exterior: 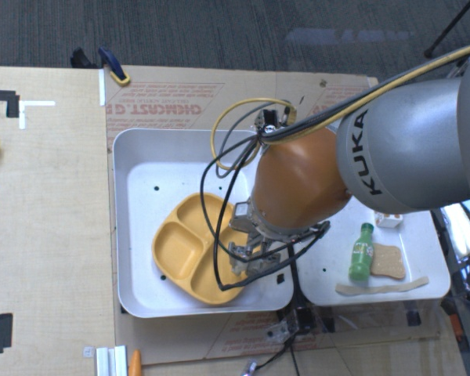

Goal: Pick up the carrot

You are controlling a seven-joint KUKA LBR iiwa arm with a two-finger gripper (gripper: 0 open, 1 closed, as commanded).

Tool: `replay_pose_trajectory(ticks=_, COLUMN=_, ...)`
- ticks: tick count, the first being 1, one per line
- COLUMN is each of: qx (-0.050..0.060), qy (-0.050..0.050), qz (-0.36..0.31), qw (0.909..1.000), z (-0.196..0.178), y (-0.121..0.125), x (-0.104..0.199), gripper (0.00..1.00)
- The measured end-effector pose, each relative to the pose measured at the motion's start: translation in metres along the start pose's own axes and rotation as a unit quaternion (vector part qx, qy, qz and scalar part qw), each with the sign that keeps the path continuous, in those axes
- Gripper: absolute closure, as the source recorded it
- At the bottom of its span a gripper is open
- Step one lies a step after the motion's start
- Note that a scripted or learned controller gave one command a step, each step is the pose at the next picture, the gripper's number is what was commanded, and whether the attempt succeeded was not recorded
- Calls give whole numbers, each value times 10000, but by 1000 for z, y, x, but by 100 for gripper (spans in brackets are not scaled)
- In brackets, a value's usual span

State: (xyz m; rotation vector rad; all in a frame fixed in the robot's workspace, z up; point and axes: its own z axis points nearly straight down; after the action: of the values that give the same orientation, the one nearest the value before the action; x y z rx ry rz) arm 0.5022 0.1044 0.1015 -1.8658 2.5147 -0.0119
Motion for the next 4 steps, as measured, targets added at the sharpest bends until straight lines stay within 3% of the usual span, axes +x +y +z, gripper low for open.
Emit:
replay_pose_trajectory(ticks=1, qx=-54, qy=-1, qz=451, qw=9990, z=-62, y=13, x=-33, gripper=100)
replay_pose_trajectory(ticks=2, qx=-38, qy=3, qz=1972, qw=9804, z=-155, y=-15, x=7, gripper=100)
replay_pose_trajectory(ticks=3, qx=-41, qy=2, qz=1976, qw=9803, z=-155, y=-14, x=7, gripper=0)
replay_pose_trajectory(ticks=4, qx=-59, qy=13, qz=1130, qw=9936, z=-90, y=-44, x=46, gripper=0)
